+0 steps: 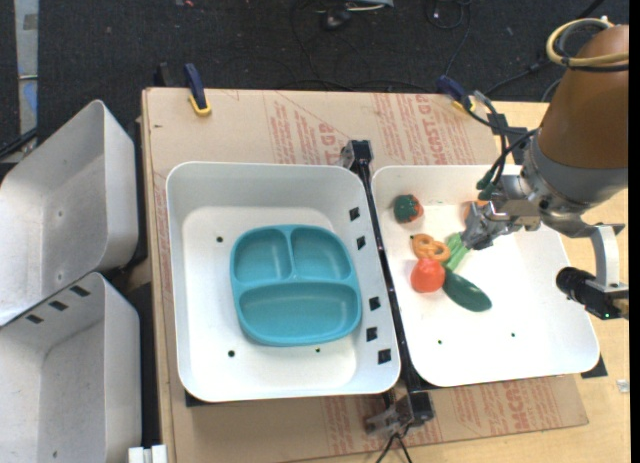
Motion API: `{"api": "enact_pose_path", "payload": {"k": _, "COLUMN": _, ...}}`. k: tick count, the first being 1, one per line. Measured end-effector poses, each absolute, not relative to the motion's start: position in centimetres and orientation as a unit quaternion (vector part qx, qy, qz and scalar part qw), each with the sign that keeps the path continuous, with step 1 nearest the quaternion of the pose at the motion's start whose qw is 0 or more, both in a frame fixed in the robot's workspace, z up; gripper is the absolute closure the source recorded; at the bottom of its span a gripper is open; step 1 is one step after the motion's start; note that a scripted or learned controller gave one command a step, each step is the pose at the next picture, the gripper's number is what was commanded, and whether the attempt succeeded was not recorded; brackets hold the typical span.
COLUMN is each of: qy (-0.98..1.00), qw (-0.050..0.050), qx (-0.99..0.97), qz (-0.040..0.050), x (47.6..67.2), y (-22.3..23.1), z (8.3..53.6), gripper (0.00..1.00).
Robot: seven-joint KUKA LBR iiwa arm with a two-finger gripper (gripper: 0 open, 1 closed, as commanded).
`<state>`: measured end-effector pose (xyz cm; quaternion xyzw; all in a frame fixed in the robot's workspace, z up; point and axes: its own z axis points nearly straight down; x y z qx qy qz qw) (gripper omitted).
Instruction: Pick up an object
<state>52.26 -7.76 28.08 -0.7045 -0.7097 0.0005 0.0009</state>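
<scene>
**Presently: gripper low over toy food in right bin**

The gripper sits low in the right bin, touching or just above a pale green stalk; its grip state cannot be told. Nearby lie a glossy dark green oval, a red-orange lump, an orange ring and a green-red piece. The left bin bears a smooth teal compartment tray.

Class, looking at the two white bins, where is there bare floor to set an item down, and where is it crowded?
Free: the right bin floor in front of the toys, and the left bin margin around the blue tray. Crowded: the right bin's upper left, where small toys cluster by the gripper.
</scene>
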Motion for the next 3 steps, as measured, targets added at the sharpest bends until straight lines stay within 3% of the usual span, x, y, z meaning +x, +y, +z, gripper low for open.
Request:
{"api": "enact_pose_path", "payload": {"k": 2, "qy": -0.71, "qw": 0.0, "qx": -0.704, "qz": 0.0, "x": 55.7, "y": 3.4, "z": 24.8, "gripper": 1.0}}
{"api": "enact_pose_path", "payload": {"k": 3, "qy": -0.71, "qw": 0.0, "qx": -0.704, "qz": -0.0015, "x": 57.3, "y": 8.2, "z": 25.3, "gripper": 1.0}}
